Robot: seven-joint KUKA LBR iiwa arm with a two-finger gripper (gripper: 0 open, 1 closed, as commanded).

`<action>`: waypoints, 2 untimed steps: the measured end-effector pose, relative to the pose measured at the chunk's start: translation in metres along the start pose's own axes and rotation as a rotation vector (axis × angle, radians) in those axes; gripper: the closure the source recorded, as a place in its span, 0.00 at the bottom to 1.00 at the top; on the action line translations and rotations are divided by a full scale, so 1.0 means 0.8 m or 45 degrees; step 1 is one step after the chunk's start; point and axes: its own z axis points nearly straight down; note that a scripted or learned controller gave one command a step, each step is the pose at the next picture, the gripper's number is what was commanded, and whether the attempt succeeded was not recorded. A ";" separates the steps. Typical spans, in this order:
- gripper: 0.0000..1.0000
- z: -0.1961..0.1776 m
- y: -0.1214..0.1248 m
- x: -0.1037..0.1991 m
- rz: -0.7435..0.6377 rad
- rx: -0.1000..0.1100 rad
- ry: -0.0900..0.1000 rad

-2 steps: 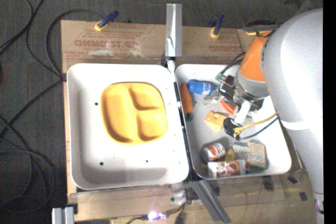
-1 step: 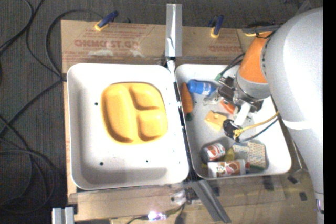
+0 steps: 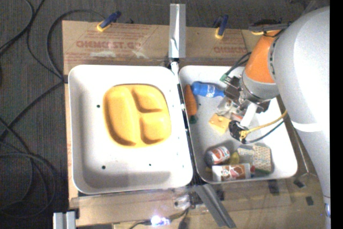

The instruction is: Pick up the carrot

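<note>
The tool (image 3: 234, 111) hangs low over the middle of the right bin, and from this slanted view I cannot tell how it is set; nothing can be made out in its grasp. Going from the left, the left bin (image 3: 86, 115) carries a yellow divided tray (image 3: 138, 114) sitting near its centre. Across the divider, the right bin (image 3: 284, 163) begins with the carrot (image 3: 190, 101), which lies lengthwise close against the bin's left wall, well apart from the tool. Just beside its upper end rests a blue bottle (image 3: 207, 89), lying on its side. Further right, a yellow cheese wedge (image 3: 218, 123) sits just under the tool, and near the front wall are a red and white can (image 3: 218, 155), a small carton (image 3: 234, 172) and a patterned box (image 3: 261, 156). The risk, as I judge it, is mostly in the carrot's position: hugging the wall leaves little room for a finger on that side, so a descent could strike the rim or the divider, or push the carrot so it rolls away. The bottle close by could also be clipped and nudged into the carrot. The cheese, lying nearest the tool, might be grabbed instead if the arm comes down without first shifting left.
</note>
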 end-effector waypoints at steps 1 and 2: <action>1.00 -0.030 0.015 -0.039 -0.111 0.011 -0.002; 0.00 -0.030 0.015 -0.038 -0.112 0.012 -0.003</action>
